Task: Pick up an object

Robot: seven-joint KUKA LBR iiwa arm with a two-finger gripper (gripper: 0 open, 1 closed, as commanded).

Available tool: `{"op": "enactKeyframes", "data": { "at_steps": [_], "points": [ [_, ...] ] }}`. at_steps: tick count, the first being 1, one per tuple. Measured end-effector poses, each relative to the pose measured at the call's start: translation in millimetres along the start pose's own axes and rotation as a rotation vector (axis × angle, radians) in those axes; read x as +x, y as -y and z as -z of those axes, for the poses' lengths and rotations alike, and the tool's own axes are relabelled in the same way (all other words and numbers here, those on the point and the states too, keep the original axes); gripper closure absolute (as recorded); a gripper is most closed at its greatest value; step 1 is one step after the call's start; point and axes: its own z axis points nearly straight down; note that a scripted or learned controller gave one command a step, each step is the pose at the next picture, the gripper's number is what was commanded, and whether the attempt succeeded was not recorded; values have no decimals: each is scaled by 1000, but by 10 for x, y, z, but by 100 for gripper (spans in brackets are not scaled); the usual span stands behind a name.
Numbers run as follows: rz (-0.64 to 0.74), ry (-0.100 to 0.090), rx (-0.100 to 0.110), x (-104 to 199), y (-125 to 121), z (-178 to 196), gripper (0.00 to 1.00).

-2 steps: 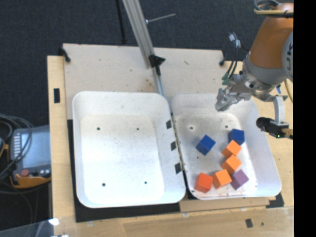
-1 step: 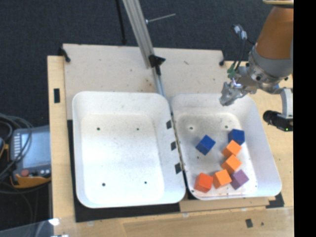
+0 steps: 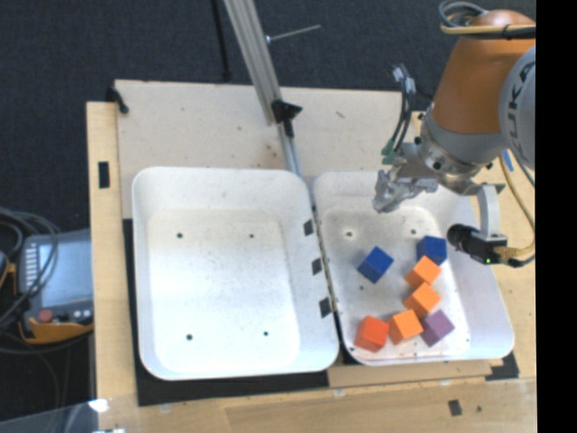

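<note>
The right bin (image 3: 352,207) holds several small blocks. One blue cube (image 3: 376,264) lies near its middle and a second blue cube (image 3: 433,248) sits further right. Orange blocks (image 3: 424,271) form a line running down to an orange block (image 3: 371,333) near the front rim, with a purple block (image 3: 437,327) at the lower right. My gripper (image 3: 389,195) hangs over the back part of this bin, above and behind the blocks, touching none. Nothing shows between its fingers.
The left bin (image 3: 225,273) lies beside the right one, separated by a dark divider with clips. A slanted metal bar (image 3: 257,57) rises from the bench behind the bins. A black fitting with cable (image 3: 473,242) sticks out from the arm over the right bin's right side.
</note>
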Motion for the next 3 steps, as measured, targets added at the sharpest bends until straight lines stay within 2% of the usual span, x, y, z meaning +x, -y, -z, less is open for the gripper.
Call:
{"op": "enactKeyframes", "data": {
  "at_steps": [1,3],
  "points": [
    [0,0,1,417,191,-178,100],
    [3,-2,0,1406,629,-143,100]
  ]
}}
